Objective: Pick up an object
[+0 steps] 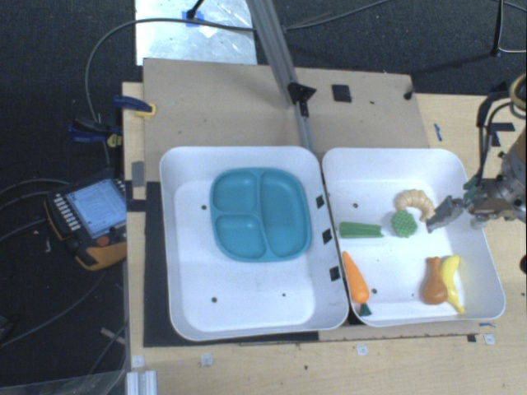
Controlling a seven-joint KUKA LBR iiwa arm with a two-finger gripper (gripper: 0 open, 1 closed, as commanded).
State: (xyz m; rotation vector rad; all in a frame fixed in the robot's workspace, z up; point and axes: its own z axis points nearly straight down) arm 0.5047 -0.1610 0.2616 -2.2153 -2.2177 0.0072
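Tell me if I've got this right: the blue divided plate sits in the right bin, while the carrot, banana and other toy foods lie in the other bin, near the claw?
Not quite. The camera view shows the blue divided plate in the left bin, not the right one. The carrot, banana and other toy foods do lie in the other bin, near the claw.

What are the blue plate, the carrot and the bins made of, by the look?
Plate: likely moulded plastic; uniform teal, three pressed compartments, rounded corners, soft sheen.
Carrot: probably toy plastic or rubber; flat, even orange with a green stub, no natural texture. Too small to tell which.
Bins: seemingly thin formed plastic; smooth white walls, rounded rims, faintly glossy. Could be coated metal.
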